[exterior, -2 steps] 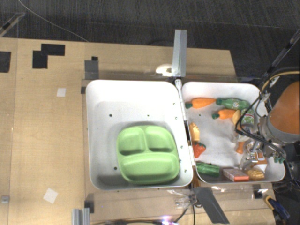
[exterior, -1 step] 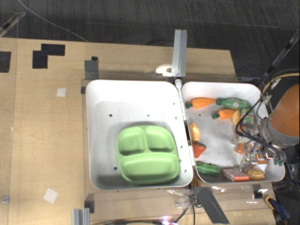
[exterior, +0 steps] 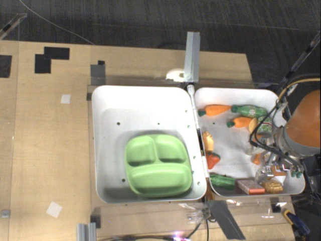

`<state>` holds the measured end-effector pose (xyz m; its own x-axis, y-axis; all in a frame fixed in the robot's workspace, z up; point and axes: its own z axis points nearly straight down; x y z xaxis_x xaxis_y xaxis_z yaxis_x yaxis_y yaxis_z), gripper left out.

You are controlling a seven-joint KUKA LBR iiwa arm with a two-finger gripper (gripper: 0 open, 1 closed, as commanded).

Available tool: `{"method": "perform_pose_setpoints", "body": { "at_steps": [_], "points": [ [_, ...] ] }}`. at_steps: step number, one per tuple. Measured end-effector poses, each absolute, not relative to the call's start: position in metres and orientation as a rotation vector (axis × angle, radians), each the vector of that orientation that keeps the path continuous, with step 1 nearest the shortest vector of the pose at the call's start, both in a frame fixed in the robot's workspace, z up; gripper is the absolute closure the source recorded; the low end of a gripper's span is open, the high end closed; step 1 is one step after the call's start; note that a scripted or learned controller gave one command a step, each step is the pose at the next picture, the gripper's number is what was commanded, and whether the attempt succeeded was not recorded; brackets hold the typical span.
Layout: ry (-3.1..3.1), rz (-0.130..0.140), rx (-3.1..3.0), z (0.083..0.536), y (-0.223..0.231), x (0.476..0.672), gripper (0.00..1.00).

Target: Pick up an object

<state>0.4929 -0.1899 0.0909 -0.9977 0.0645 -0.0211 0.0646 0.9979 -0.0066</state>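
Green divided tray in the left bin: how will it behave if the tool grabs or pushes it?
The green divided tray looks like rigid moulded plastic, so probably stiff and light. Its glossy, rounded edges may slip from a pinch. Lying flat on the left bin, it would likely slide rather than tip.

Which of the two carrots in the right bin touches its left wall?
The far carrot, lying flat with its green end against the wall; the other carrot lies toward the middle.

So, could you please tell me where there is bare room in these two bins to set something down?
The left bin has a bare floor behind and to the left of the green divided plate. In the right bin, only the middle patch between the carrot and the green cucumber is free; its right side is crowded by the hand and toys.
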Motion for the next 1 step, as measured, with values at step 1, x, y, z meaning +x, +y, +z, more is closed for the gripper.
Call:
{"method": "perform_pose_setpoints", "body": {
  "at_steps": [1],
  "points": [
    [3.12,-0.006,0.099,0.0907,-0.1923,0.4929,0.0]
  ]
}}
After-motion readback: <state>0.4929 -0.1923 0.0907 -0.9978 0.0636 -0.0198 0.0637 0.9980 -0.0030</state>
